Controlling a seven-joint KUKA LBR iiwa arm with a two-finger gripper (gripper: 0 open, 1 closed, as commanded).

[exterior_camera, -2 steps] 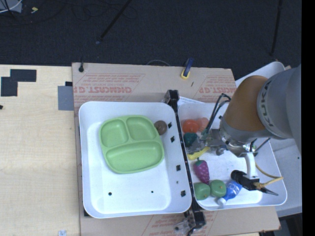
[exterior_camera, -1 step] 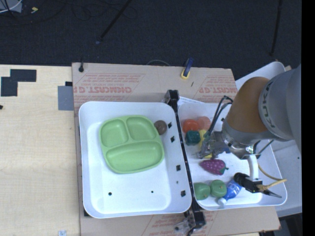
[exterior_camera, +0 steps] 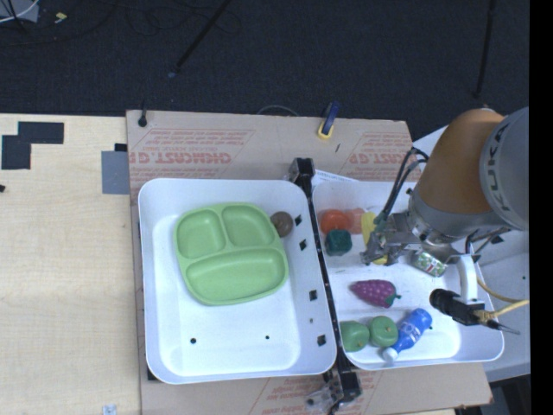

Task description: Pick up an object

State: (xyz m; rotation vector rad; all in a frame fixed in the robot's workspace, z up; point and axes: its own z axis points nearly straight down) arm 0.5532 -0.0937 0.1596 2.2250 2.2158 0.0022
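Note:
My gripper (exterior_camera: pixel 378 251) hangs low over the right bin (exterior_camera: pixel 479 340), near its middle, under the orange band of the arm. Just left of it lie a dark teal object (exterior_camera: pixel 338 242) and an orange object (exterior_camera: pixel 334 221), with a yellow piece (exterior_camera: pixel 368 223) close beside the wrist. A purple bunch of grapes (exterior_camera: pixel 374 293) lies just below the gripper. Two green apples (exterior_camera: pixel 368 332) and a blue bottle (exterior_camera: pixel 411 329) rest along the bin's near edge. Whether anything sits between the fingers is hidden by the wrist.
The left bin (exterior_camera: pixel 164 318) holds a green divided plate (exterior_camera: pixel 232 253) and a small brown ball (exterior_camera: pixel 282 223) by its right wall. A black divider (exterior_camera: pixel 315 258) runs between the bins. Cables and a black connector (exterior_camera: pixel 455 306) trail at the right.

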